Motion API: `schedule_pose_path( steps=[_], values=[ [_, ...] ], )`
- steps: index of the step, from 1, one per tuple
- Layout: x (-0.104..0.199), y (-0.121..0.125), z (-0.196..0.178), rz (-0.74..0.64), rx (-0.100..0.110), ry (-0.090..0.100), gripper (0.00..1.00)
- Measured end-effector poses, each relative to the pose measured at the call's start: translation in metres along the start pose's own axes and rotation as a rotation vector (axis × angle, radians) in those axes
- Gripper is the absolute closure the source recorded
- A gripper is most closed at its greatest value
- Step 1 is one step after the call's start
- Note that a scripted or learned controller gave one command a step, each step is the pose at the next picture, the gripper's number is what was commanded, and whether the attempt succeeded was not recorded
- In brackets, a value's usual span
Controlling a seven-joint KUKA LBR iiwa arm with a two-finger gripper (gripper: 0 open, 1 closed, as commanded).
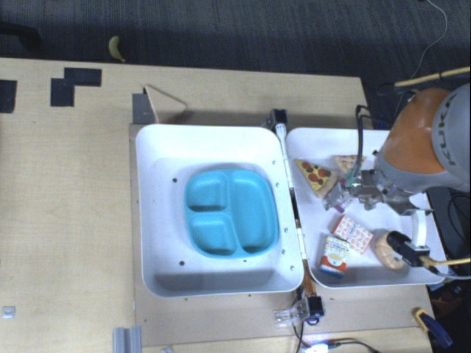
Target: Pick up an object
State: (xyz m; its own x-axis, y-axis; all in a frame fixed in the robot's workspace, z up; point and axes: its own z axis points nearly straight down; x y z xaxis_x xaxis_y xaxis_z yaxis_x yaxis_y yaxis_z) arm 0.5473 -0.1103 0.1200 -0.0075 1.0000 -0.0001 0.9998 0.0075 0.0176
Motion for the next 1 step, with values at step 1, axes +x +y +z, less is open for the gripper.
schedule_pose_path(
  steps=[1],
  values=[
    [0.0264, -0.0490, 0.0317, 0.007, 0.007, -0.002, 0.00]
  ],
)
